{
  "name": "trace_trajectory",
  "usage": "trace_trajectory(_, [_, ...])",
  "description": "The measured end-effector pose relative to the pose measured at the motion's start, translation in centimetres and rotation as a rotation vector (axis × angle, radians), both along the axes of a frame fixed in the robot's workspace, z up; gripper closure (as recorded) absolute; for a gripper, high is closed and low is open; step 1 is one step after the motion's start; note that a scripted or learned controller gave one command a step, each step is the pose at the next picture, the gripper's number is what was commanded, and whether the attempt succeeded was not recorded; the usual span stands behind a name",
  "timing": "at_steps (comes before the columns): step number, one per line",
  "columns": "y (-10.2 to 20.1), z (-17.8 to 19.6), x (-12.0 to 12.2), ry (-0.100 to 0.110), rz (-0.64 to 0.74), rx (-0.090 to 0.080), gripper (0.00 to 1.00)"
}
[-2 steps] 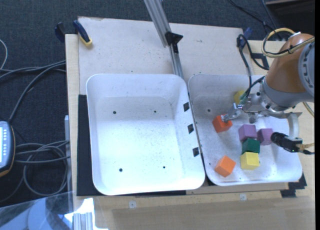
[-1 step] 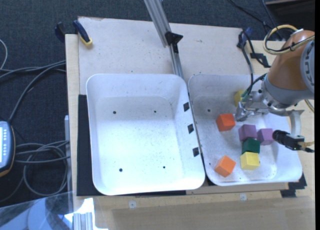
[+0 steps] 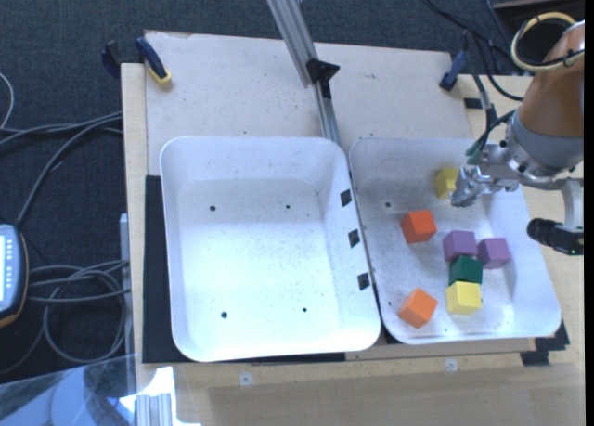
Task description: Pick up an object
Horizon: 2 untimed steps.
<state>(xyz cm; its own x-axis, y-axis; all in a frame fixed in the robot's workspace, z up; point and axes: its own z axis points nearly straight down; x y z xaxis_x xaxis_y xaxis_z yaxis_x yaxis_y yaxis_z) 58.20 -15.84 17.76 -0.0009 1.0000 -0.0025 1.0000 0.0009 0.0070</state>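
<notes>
The right bin [image 3: 394,169] holds several small blocks. A yellow block [image 3: 445,181] lies near its back, and my gripper [image 3: 463,193] hangs right beside it, covering its right edge. Whether the two touch is unclear. In front of them lie an orange block [image 3: 419,225], two purple blocks [image 3: 458,245] [image 3: 495,251], a green block [image 3: 466,271], a second yellow block [image 3: 463,297] and a second orange block [image 3: 418,307]. The arm's orange band [image 3: 557,99] reaches in from the right.
The left bin [image 3: 251,248] sits against the right bin, with black clips on the shared rim. A metal pole [image 3: 297,30] slants across the bench's back. Blue clamps sit at the bench's far corners. Cables lie on the floor around it.
</notes>
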Motion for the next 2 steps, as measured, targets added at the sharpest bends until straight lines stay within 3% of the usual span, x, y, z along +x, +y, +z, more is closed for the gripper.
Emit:
trace_trajectory(1, [-0.43, 6.45, 0.13, -0.002, 0.001, 0.0, 1.0])
trace_trajectory(2, [-0.4, 6.34, 0.21, 0.004, 0.001, 0.001, 1.0])
